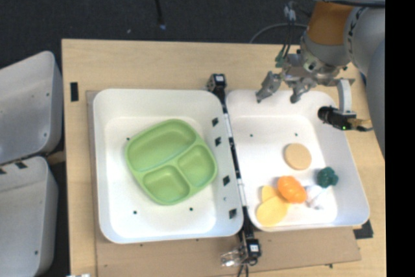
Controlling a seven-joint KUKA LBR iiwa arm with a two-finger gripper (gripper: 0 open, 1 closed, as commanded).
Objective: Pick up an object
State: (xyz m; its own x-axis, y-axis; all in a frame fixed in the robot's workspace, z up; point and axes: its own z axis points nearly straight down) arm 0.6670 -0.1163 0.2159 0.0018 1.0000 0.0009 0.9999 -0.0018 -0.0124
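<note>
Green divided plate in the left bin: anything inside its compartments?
The green divided plate shows three compartments, and all look bare green, with no item resting in any. It lies flat on the left bin, so whatever sits beneath it is covered and cannot be judged.

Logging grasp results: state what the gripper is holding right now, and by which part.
Nothing is held. The gripper hangs open above the far edge of the right bin, with no object between its fingers.
</note>
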